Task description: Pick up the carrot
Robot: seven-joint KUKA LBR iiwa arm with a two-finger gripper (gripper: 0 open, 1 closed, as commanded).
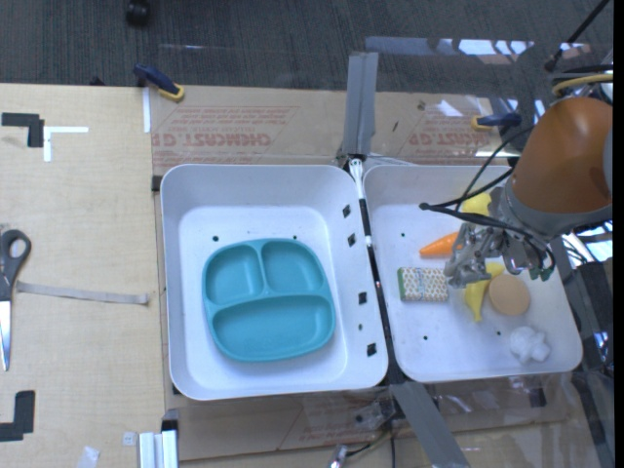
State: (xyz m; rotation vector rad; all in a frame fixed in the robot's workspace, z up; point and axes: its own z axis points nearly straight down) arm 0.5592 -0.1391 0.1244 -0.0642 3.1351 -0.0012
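A pale wooden counter [78, 222] fills the left of the camera view, with a sheet of brown printed cardboard [244, 130] laid under two shallow white plastic bins. Beyond the counter's far edge lies dark grey carpet [292, 18]. A pair of grey-handled scissors [10, 281] lies at the counter's left edge, and a blue and yellow clamp [159, 81] sits at its far edge.

The left white bin [180, 291] carries a teal plastic plate with three compartments [270, 298], set near its middle with bare white floor all round it. The right white bin [414, 344] is more crowded. The small orange carrot [437, 246], tapered and smooth, lies in the bin's far half, its tip pointing toward the divide between the bins and its thicker end running under the hand. Toward the near edge from it lies a green-speckled rectangular sponge [423, 285]. A yellow banana-like piece [475, 300] and a round tan ball [509, 296] lie toward the bin's right side, and a white fluffy clump [528, 342] sits at the near right corner.

The grey arm with its orange band [570, 154] comes in over the right bin's right edge. Its hand [465, 261] hangs just beside the carrot's thick end, over the yellow piece; whether its fingers are spread or closed I cannot tell. The near left part of that bin's floor lies open.
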